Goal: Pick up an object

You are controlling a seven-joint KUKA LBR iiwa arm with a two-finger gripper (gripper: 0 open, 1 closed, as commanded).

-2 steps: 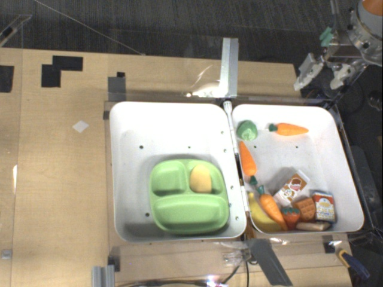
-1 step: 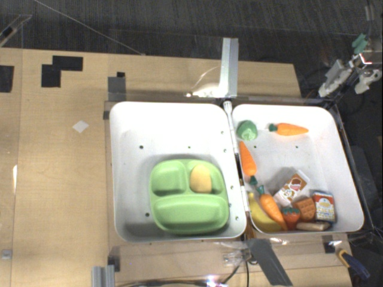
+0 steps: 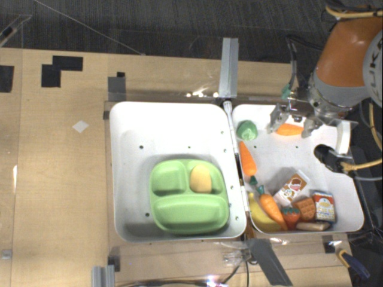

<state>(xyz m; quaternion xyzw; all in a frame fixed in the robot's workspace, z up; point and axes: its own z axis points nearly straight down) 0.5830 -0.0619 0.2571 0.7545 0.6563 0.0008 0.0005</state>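
My gripper [image 3: 291,125] hangs over the far part of the right bin [image 3: 353,217]. A small orange food piece [image 3: 289,130] sits between its two fingers, which close on its ends. In the same bin a green round toy [image 3: 246,130] lies just left of the gripper. A carrot [image 3: 247,159] lies along the bin's left wall. At the near end are a second carrot [image 3: 269,205], a banana [image 3: 261,214], a small printed box [image 3: 291,188], a waffle piece [image 3: 304,207] and a red carton [image 3: 323,206].
The left bin [image 3: 128,160] holds a green divided plate [image 3: 179,211] with a yellow fruit [image 3: 201,178] in its upper right section. A metal divider post [image 3: 229,67] stands between the bins at the back. Cables [image 3: 341,160] run beside the right bin.
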